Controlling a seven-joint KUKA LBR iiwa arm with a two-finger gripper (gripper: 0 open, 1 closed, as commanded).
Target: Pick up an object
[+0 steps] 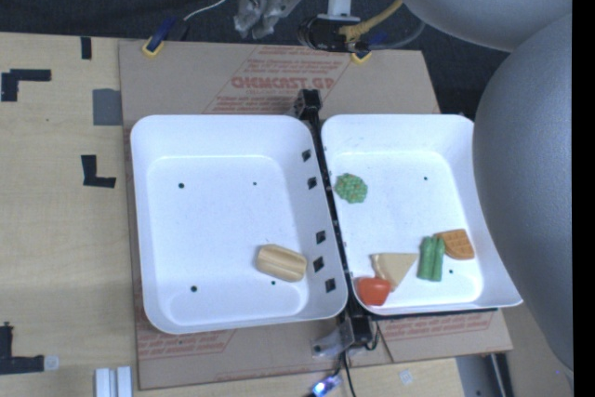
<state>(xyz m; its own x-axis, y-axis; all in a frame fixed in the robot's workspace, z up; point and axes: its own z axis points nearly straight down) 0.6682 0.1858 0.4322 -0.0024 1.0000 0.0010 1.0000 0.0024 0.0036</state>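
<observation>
Above bins, gripper (263, 9) state unclear; bread roll (281, 262) left bin; broccoli (350, 189), tomato (373, 291) right.

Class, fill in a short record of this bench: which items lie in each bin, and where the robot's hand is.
left bin: one tan bread roll
right bin: green broccoli, cheese wedge, red tomato, green vegetable stick, orange cracker
hand: raised beyond the bins' far edge, above the cardboard
</observation>
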